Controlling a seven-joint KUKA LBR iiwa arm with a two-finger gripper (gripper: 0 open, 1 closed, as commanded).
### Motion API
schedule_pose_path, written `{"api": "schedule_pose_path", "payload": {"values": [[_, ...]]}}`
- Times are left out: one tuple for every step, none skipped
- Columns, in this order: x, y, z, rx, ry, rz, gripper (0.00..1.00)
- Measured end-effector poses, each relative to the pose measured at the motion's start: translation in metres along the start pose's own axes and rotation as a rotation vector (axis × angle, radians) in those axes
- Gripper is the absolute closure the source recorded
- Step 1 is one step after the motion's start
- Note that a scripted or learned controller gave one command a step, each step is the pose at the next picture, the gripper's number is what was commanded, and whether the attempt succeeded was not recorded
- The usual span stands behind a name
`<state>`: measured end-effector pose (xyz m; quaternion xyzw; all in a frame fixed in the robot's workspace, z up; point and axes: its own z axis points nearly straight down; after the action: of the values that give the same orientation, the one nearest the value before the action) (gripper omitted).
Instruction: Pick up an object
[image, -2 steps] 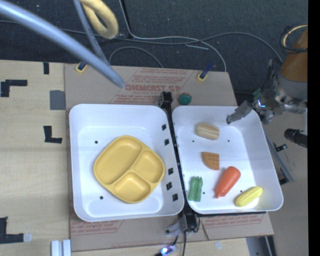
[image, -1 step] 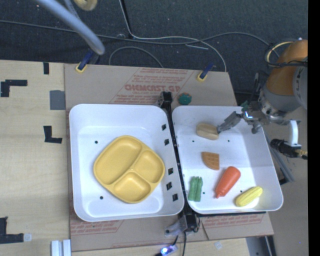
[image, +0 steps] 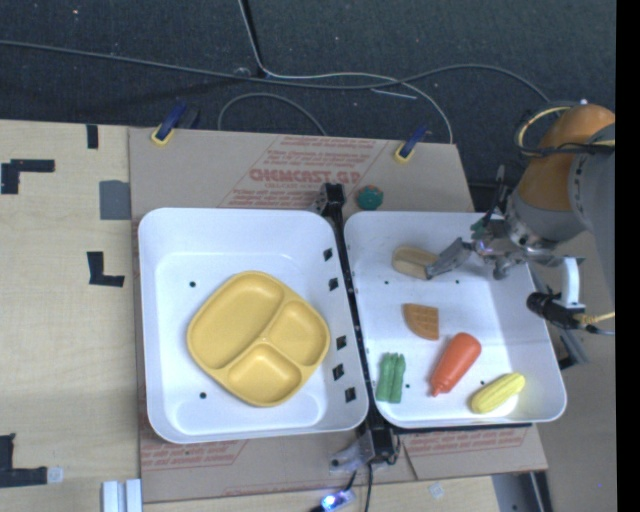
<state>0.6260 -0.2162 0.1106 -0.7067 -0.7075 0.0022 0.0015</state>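
Observation:
The right bin holds several toy foods. A tan bread-like piece lies near its back left. An orange-brown wedge sits in the middle, with an orange carrot in front of it. A green vegetable rests by the left wall and a yellow corn cob at the front right. My gripper is low in the back of this bin. It points left, and its tip is right beside the tan piece's right end. I see nothing lifted.
The left bin holds a yellow divided plate. A small teal object lies on the cardboard behind the bins. Blue and yellow clamps hold the cardboard's back edge. Cables run across the dark floor behind.

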Motion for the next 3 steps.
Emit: {"api": "schedule_pose_path", "payload": {"values": [[0.003, 0.001, 0.026, -0.006, 0.002, -0.003, 0.00], [0.001, 0.002, 0.014, -0.010, -0.004, -0.004, 1.00], [0.000, 0.002, -0.050, -0.010, -0.001, 0.000, 1.00]]}}
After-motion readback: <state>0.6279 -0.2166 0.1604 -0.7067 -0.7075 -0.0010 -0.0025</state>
